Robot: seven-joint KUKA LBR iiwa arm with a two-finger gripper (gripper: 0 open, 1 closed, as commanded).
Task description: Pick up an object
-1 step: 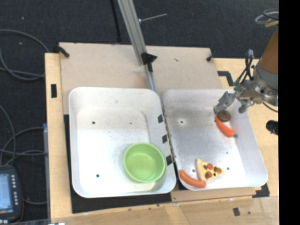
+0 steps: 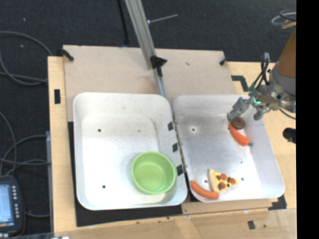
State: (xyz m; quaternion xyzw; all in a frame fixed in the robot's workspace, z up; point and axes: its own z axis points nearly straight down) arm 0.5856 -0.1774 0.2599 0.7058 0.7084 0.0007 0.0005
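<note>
Nearest the camera, along the front wall of the right bin (image 2: 269, 158), a red sausage (image 2: 204, 189) lies curved, with a toy pizza slice (image 2: 221, 180) just beside it, yellow with red spots, its point aimed toward the back. The two appear to touch at the slice's lower edge.

In the front right part of the left bin (image 2: 99, 128) sits a green bowl (image 2: 153, 172), upright, near the wall that the two bins share.

Farther back in the right bin, toward its right side, an orange carrot (image 2: 240, 135) lies at a slant, its green tip pointing to the front right. A small brown round thing (image 2: 239, 123) rests at the carrot's upper end, touching it or very nearly so.

My gripper (image 2: 247, 108) hangs just above that brown thing and the carrot's upper end, my arm entering from the right, the orange band (image 2: 288, 54) above the wrist. Whether my fingers are spread or closed I cannot tell from this angle; nothing is clearly seen between them.

Behind both bins, a metal post (image 2: 141, 26) rises at a slant from the bench (image 2: 109, 68), its foot between the bins' back corners.
</note>
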